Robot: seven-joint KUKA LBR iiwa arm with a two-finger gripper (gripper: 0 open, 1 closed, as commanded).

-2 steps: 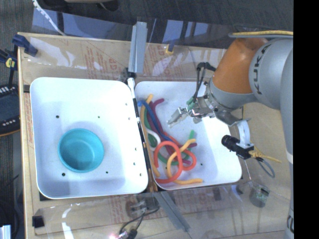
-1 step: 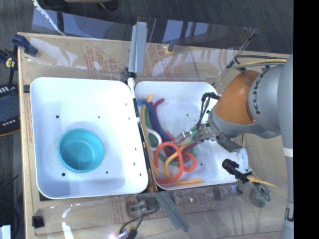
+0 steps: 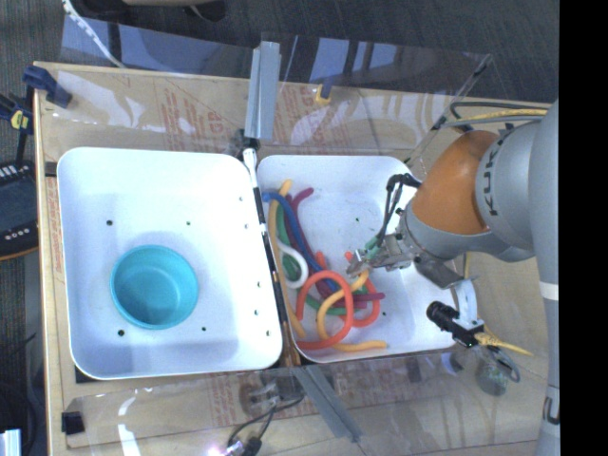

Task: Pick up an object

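The robot arm (image 3: 494, 198) reaches in over the right bin (image 3: 328, 174), and its hand (image 3: 366, 257) is low down near the middle of that bin, just beside a pile of bendy loops and tubes (image 3: 323, 297). The pile lies along the left wall of the right bin and runs down to its near edge. It has an orange ring (image 3: 325, 302), a long orange tube (image 3: 347, 346) by the near wall, a white loop (image 3: 293, 262), and blue, yellow, green and dark red pieces mixed in. The hand is small and partly hidden under the wrist, so I cannot tell if it is wide or narrow, and I cannot see anything in it. I think the picking up is not done yet. The hand looks like it has got down close to the pile, but nothing looks lifted, and all the pieces seem to lie flat in the bin. What is left is to close on one piece and lift it up. The loops are tangled, so one may drag the others along or slip out. The left bin (image 3: 85, 183) holds a blue bowl (image 3: 155, 286) near its near left corner, well apart from the hand. There is red printing on the brown table (image 3: 190, 112) behind the bins, but it is too blurry to read. Part of a letter shows on the grey arm, too cut off to read.
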